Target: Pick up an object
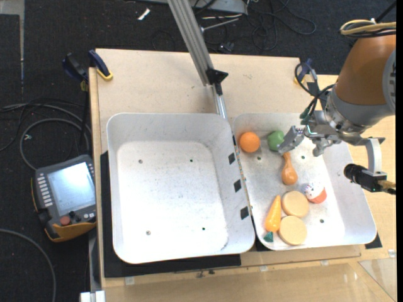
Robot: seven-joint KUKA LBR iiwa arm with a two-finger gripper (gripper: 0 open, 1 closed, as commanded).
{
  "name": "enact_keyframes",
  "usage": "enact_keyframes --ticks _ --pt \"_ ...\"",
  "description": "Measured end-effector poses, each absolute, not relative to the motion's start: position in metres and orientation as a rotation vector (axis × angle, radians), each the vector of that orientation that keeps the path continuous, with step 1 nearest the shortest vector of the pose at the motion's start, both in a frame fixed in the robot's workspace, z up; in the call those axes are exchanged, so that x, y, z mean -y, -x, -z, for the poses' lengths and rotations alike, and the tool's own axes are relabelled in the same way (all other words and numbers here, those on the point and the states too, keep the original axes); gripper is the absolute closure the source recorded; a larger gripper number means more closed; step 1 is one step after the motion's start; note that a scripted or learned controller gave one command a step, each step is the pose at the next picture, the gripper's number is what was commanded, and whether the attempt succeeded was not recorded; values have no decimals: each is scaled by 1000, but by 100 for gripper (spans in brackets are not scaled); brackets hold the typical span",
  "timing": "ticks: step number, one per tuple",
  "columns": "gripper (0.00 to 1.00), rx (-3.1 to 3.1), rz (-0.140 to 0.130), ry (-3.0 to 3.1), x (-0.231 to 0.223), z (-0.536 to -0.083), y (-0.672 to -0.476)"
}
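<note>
Arm: grey, with an orange band (371, 61), reaching in from the right over the right bin's far right corner.
Gripper (306, 142): above the far part of the right bin, its two fingers spread apart with nothing between them; one finger (290, 139) points toward the green object, the other (320, 145) lies toward the bin's right edge.
Right bin (352, 222): shallow, white, holds all the loose objects.
Orange ball (250, 142): near the far left corner of the right bin, just beside the green object.
Green object (275, 139): near the far edge, touching or just beside the tip of the left-hand finger; which of the two, I cannot tell.
Orange-brown piece (288, 170): elongated, near the bin's middle, below the gripper.
Small red-and-white object (314, 194): right of the middle, just beside the upper disc.
Two tan discs (295, 204) (293, 230): near the front edge, touching each other.
Carrot (273, 215): at the front left, leaning along the discs.
Left bin (126, 131): white, speckled floor, touching the right bin along its right edge.
Bench (157, 80): pale wood under both bins.
</note>
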State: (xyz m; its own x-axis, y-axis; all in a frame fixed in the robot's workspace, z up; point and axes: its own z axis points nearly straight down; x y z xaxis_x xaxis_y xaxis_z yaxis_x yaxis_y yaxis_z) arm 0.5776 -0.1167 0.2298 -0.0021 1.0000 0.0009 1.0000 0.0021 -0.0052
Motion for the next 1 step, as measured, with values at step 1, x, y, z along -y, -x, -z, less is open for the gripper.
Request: enact_keyframes --ticks 1 --pt "0 2220 -2 2221 117 -232 -578"
